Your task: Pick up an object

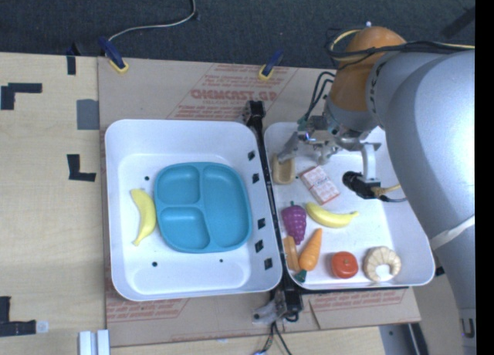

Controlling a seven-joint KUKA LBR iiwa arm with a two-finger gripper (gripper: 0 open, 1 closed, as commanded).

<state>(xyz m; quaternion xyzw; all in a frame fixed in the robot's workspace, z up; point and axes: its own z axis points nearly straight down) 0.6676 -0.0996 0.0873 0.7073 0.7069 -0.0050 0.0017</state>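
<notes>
The arm (432, 137) was cut off by the right edge and hid the right bin's (401, 276) far right corner. The gripper (309, 145) covered part of the tan object (283, 170) beneath it; its finger state could not be told. Print on the small pink packet (319, 184) was too small to read.

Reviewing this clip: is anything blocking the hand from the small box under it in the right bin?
Nothing visible. The hand hangs in the right bin just above the pink-and-white box; the bread piece and banana lie beside the box, not over it.
</notes>
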